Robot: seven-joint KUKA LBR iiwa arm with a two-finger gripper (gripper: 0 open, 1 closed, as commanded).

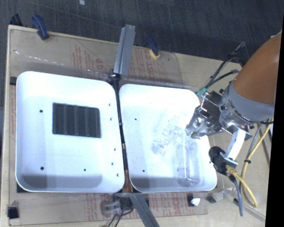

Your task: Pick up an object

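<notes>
A dark grey ribbed rectangular block [76,120] lies flat in the left bin [30,91]. In the right bin [142,105] a crumpled clear plastic piece [166,133] sits near the middle. A clear tube-like container [188,165] lies toward that bin's front right corner. My gripper [197,125] hangs over the right side of the right bin, just right of the crumpled piece and above the far end of the clear container. Nothing can be made out in its grasp.
A metal divider bar [124,49] stands at the back between the bins. Blue clamps [40,27] grip the board's far edge. Cables [247,186] and a black fitting [218,159] hang beside the right bin's outer wall.
</notes>
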